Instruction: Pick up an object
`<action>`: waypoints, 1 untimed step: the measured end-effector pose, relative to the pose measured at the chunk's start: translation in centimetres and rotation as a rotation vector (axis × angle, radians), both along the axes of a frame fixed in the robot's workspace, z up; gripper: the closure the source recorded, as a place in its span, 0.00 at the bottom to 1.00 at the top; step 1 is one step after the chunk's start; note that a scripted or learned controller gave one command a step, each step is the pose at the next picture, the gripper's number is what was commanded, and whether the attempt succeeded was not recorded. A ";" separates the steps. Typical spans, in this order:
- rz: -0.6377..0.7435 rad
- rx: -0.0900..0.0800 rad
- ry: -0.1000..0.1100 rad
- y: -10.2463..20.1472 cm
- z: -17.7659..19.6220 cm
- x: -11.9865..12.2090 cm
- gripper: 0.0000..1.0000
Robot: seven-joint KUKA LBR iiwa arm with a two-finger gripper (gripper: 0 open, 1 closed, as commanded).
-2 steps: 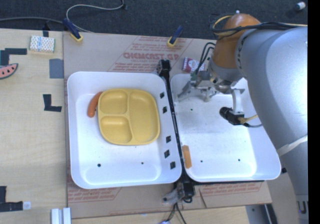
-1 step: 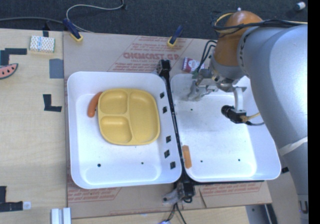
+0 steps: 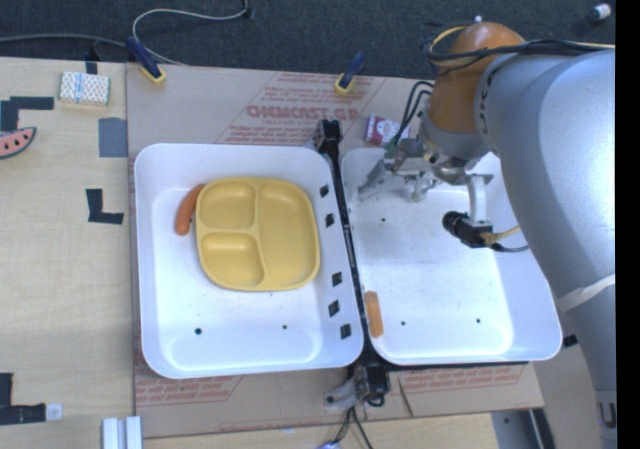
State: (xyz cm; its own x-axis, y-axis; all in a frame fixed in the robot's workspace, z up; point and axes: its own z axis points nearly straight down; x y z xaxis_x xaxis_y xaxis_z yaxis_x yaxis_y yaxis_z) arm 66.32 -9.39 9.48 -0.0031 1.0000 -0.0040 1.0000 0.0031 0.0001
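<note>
A yellow divided plate point(image 3: 258, 233) lies in the left bin point(image 3: 170, 337). An orange sausage-shaped piece point(image 3: 185, 209) rests against the plate's left edge. Another small orange piece point(image 3: 373, 313) lies by the left wall of the right bin point(image 3: 450, 337), near its front. My gripper point(image 3: 392, 184) hangs over the far left part of the right bin, pointing down. Its fingers stand apart with only white bin floor between them. It is well away from both orange pieces.
A small dark-and-white packet point(image 3: 378, 129) lies on the cardboard just behind the right bin. The black divider point(image 3: 340, 237) runs between the bins. Yellow-blue clamps point(image 3: 145, 59) hold the cardboard's far edge. My arm's bulk covers the right side.
</note>
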 end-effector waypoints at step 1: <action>0.001 -0.001 0.001 0.0 0.9 0.0 1.00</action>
State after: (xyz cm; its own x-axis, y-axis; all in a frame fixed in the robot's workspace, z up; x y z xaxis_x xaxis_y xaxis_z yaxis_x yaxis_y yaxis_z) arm 66.30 -9.37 10.43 -0.0039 1.0000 -0.0050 1.0000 0.0039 -0.0010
